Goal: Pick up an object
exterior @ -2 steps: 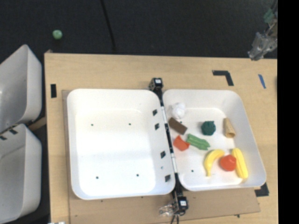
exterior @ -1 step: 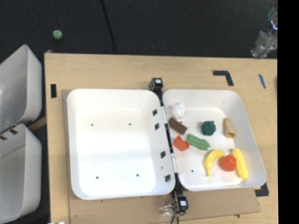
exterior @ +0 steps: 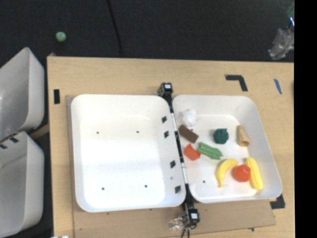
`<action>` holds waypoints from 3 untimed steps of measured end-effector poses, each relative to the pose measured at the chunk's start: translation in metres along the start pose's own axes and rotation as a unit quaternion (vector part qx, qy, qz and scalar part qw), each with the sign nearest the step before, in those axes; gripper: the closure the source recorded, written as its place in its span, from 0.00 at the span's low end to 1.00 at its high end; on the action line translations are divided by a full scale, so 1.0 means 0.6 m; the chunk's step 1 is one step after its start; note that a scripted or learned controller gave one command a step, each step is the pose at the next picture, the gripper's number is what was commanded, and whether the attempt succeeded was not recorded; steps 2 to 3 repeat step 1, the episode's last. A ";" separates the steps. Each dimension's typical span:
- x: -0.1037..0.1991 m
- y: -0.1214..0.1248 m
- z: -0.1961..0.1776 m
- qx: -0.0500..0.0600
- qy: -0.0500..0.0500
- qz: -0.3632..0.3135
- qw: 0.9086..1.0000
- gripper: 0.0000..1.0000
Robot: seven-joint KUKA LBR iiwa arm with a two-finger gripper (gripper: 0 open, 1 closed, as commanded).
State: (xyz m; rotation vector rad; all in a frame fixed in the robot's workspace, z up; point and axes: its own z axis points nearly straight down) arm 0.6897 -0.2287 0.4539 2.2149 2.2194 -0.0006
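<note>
So, from the overhead camera: two white bins are seen side by side on a tan bench (exterior: 124,76). The left bin (exterior: 119,152) is just bare white floor with a few dark dots.

All the stuff is found in the right bin (exterior: 259,114). A crumpled white lump (exterior: 188,116) is parked near the top left corner, with a brown block (exterior: 187,133) just below it. Lower down, a red chunk (exterior: 192,152) is set right beside a long green piece (exterior: 210,150). A dark green lumpy thing (exterior: 221,136) and a tan tube (exterior: 242,136) are placed further right. Near the front edge, a red ball (exterior: 241,173) is wedged between a banana (exterior: 225,171) and another yellow piece (exterior: 254,173), touching both by the look of it.

The gripper (exterior: 281,43) is made out as a pale blurry shape way up in the top right, off the bench and well apart from everything in the bin. Spread or pressed together can't be told, too fuzzy. Nothing is seen held by it.

A small green ball (exterior: 60,36) is spotted on the dark floor, top left.
</note>
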 end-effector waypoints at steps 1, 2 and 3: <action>0.016 -0.067 0.217 0.008 0.003 0.002 1.000 1.00; 0.016 -0.067 0.217 0.008 0.003 0.002 1.000 1.00; 0.016 -0.067 0.217 0.008 0.003 0.002 1.000 1.00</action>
